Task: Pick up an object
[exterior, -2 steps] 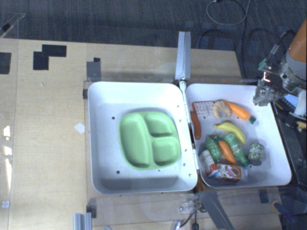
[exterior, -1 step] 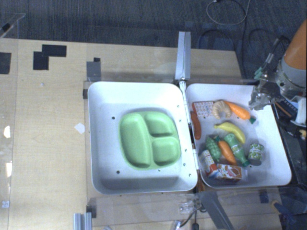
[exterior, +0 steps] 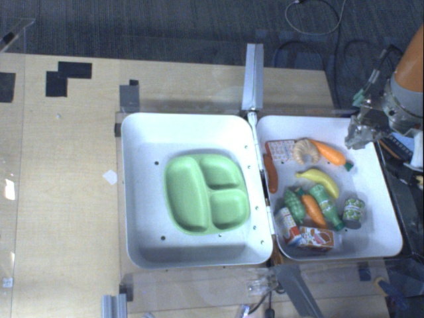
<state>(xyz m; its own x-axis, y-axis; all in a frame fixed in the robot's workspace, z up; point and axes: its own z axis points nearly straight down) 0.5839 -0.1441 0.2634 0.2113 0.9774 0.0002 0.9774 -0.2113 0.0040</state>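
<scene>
The right bin [exterior: 387, 197] holds a heap of toy food: an orange carrot [exterior: 329, 153], a yellow banana [exterior: 319, 178], a green bottle [exterior: 326, 204], a second small carrot [exterior: 313, 211], a red sausage [exterior: 270, 173], a small can [exterior: 352, 212] and a red carton [exterior: 311, 238]. My gripper [exterior: 360, 138] hangs over the bin's far right corner, just right of the orange carrot. Nothing shows between its fingers.
The left bin [exterior: 142, 177] holds a green divided plate [exterior: 207, 192]. A metal post [exterior: 253, 78] stands between the bins at the back. Cables [exterior: 318, 18] lie on the floor behind the bench.
</scene>
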